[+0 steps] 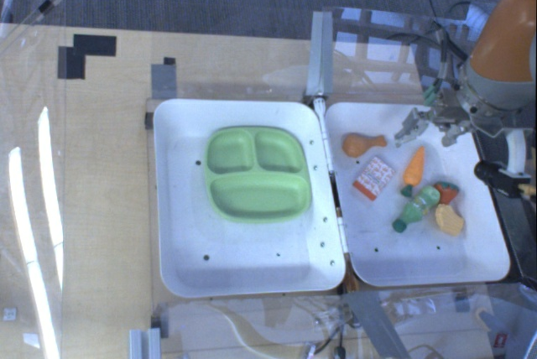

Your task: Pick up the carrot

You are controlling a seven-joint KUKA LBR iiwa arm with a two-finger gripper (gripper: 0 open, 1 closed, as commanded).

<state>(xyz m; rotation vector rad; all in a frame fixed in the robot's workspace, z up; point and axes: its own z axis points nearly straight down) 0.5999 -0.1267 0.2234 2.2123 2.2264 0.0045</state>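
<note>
Two shallow white bins sit side by side on the wooden bench. The left bin [180, 248] holds a green divided plate [257, 173] near its middle, with two small sections at the top and one long section below.

The right bin [470, 265] holds the toys. The carrot [414, 166] lies a little above the bin's centre, orange, standing nearly on end in this view with a slight lean to one o'clock. At nine o'clock from it, just beside, is a small red-and-white box [372, 177] turned at an angle. At ten o'clock from the carrot, near the bin's upper left, lies an orange drumstick-shaped piece [362, 144]. At six o'clock from the carrot is a green bottle-like toy [416, 207], touching a small red and green piece [447, 191] on its right, with a pale yellow lump [450, 220] at five o'clock.

The grey arm with its orange band [508, 47] comes in from three o'clock at the top right. The gripper [432, 127] hangs over the upper part of the right bin, at twelve o'clock from the carrot and apart from it. Its fingers look spread, with bare bin floor between them, though the metal parts blur together, so this is likely rather than sure. Nothing sits between the fingers.
</note>
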